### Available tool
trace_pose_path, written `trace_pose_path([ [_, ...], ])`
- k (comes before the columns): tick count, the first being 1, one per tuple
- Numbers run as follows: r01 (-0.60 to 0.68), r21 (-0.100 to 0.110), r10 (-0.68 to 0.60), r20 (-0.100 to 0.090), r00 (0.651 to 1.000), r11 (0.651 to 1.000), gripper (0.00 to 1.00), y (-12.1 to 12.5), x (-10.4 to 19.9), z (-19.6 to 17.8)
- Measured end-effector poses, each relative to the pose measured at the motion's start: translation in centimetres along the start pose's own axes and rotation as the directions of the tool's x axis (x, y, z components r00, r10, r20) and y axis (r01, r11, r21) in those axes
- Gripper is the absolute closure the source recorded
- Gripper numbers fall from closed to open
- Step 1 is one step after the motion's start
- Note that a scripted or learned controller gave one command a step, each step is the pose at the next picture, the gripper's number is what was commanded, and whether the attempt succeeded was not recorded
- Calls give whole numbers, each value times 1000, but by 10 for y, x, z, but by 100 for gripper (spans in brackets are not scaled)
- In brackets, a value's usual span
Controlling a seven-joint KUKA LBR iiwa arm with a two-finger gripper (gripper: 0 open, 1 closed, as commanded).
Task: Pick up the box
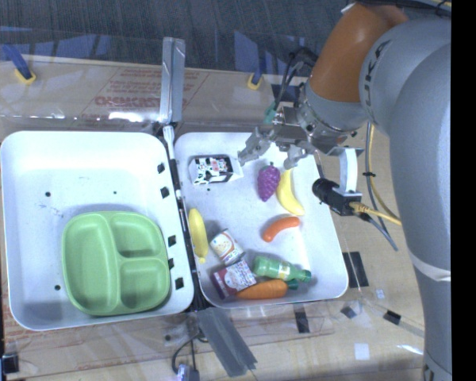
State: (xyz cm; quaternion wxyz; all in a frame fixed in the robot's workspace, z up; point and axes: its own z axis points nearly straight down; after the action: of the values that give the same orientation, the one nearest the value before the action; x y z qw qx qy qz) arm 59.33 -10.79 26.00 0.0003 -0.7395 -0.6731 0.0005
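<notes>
The gripper (271, 151) hangs over the far part of the right bin (327, 236) with its two fingers spread apart and nothing between them.

Nearest in that bin lie a carrot (262, 290) and a red packet (232, 277), with a green bottle (279, 270) just behind the carrot. A small can (226, 247) stands beside the packet, and a yellow banana (197, 232) lies along the bin's left wall. An orange sausage (281, 228) sits toward the right. Farther back are a second banana (289, 193) and a bunch of purple grapes (268, 182), almost under the fingers. The box (213, 170), black and white, lies in the far left corner, left of the gripper and apart from it.

The left bin (32, 173) holds a green divided plate (116, 262).
</notes>
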Motion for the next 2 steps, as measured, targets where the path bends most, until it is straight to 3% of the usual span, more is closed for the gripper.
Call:
trace_pose_path([
  [1,203,4,-203,-2,979,979,0,-86,-10,124],
  [2,236,0,-236,-1,972,972,0,-110,24,68],
])
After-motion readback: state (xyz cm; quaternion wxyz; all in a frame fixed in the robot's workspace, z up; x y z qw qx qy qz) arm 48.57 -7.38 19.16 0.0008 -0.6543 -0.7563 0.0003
